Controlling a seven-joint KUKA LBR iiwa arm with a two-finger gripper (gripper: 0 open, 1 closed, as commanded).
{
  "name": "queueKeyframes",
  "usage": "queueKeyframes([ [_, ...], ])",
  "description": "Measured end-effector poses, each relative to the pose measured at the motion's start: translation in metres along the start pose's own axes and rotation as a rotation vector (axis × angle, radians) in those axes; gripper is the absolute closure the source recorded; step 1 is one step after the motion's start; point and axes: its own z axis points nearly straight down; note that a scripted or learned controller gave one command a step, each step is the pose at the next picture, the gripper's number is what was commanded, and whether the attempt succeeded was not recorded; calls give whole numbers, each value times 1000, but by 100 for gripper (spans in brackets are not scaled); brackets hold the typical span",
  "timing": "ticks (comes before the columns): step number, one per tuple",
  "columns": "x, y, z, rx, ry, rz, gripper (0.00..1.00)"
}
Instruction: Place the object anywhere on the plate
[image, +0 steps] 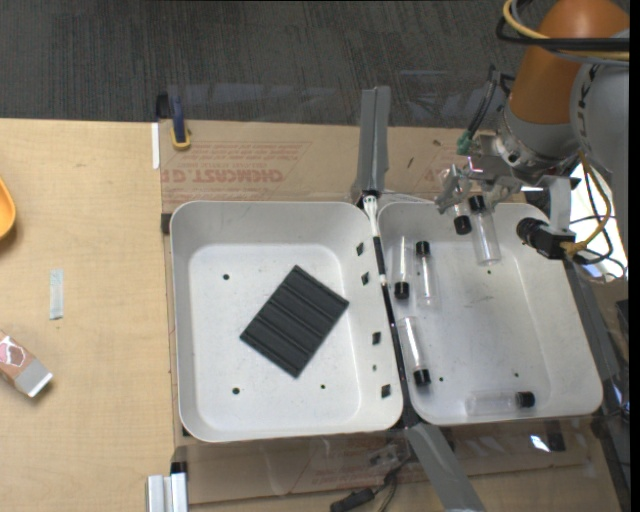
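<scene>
My gripper (474, 205) is at the upper right of the frame, over the top edge of the right bin (560, 400), arm coming in from the right with the orange band at the top corner. It's clamped on a clear tube (484, 240) with a black cap; the tube hangs below the fingers, roughly upright. More tubes lie in the right bin: two (424, 272) side by side near its upper left, one (412, 352) along the left wall lower down, one (497, 402) flat near the bottom edge. Left bin (190, 330) holds the plate (295, 321), a dark ribbed rectangle, rotated diagonally at mid-bin. Tube and plate are well apart, in separate bins.
</scene>
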Motion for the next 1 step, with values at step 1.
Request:
queueKeyframes([
  [1,0,0,-8,1,-3,-2,100],
])
